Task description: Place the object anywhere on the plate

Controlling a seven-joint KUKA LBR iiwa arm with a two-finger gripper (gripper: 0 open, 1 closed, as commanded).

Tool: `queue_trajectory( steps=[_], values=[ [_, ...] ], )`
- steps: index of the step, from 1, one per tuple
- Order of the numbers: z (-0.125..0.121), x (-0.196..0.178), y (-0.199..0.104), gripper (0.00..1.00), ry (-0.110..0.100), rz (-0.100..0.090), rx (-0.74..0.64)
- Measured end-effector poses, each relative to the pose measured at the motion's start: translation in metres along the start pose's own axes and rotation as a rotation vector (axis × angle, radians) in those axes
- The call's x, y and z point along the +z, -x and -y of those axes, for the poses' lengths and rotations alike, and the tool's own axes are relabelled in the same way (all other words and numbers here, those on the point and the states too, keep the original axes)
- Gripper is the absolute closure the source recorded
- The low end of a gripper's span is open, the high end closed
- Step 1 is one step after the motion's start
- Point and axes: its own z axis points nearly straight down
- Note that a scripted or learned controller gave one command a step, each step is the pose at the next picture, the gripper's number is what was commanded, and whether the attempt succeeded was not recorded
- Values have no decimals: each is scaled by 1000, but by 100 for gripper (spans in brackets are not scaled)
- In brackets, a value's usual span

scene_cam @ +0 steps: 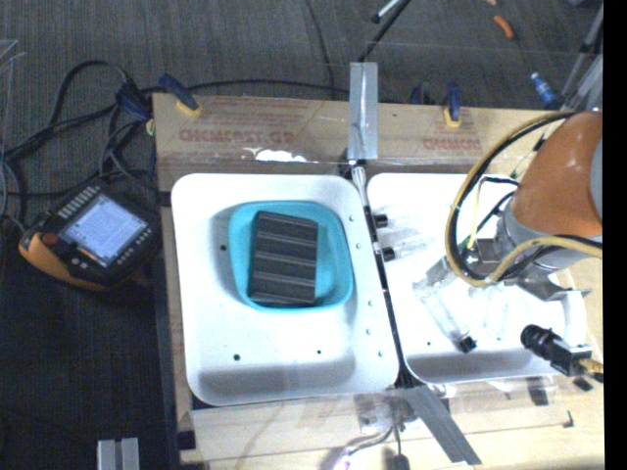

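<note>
**Ribbed block sitting on the blue plate, arm parked over the other bin**

Looking down at my worktop (pixel 294 419) feed right now. Two shallow white bins side by side. The left bin (pixel 196 360) has a light blue plate (pixel 338 262) in it, kind of a rounded-square shape with a glossy plastic look. Lying flat in the middle of that plate is the object (pixel 284 258), a dark grey rectangular block with ridges running across its top, matte finish. It's fully inside the plate's rim.

The right bin (pixel 411 213) has the arm (pixel 558 184) over it, coming in from the right, orange band up top and a mess of yellow and black cables looped around the wrist. The gripper (pixel 460 311) hangs low over the bin floor; its parts look clear or translucent, so honestly I can't tell how the jaws are set.

Off to the left, on the dark carpet, there's the teach pendant (pixel 98 233), orange-edged with a lit screen.
</note>
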Motion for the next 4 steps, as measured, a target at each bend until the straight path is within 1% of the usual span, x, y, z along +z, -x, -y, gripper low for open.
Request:
queue_trajectory(
  steps=[1, 2, 3, 4],
  values=[
    [1, -80, 69, 0, 3, 3, -127],
    [1, -80, 69, 0, 3, 3, -127],
    [0, -21, 22, 0, 1, 1, -58],
    [2, -72, 92, 0, 3, 3, -22]
  ],
)
